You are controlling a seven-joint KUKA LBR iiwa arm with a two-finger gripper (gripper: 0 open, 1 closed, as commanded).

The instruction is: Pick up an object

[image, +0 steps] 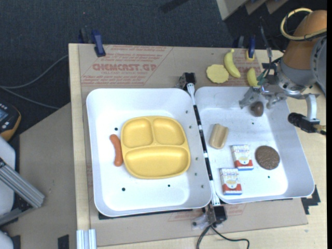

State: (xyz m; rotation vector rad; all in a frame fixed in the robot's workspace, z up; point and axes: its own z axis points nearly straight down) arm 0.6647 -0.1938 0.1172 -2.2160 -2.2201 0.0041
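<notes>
Two shallow white bins sit side by side on the desk (78,139), a brown board printed with red lettering beneath them. The left bin (104,191) carries a yellow divided plate (154,147) with three compartments, lying flat near the bin's middle. Just beside the plate's left edge lies an orange hot dog sausage (117,149), lengthwise along the bin and seemingly touching the plate's rim.

The right bin (290,185) contains several toy foods. A tan bread-like roll (218,136) lies near its left wall. Two small red, white and blue cartons rest toward the near side: the upper carton (242,156) and the lower carton (231,181), close together but apart. To the right of the upper carton lies a round brown patty (267,157), flat on the bin floor.

The arm reaches in from the right, its orange band high in the corner. The hand (258,101) hangs over the far part of the right bin, directly above a small dark brown round object (257,108) that rests on the bin floor. Whether the hand is spread or pressed together cannot be told, and nothing shows that the object is lifted.

Beyond the right bin's far edge, on the board, lie a yellow banana (231,64), a yellow ruffled chip-like piece (217,73) just beside it, and another yellow-green piece (252,77) next to the hand.
</notes>
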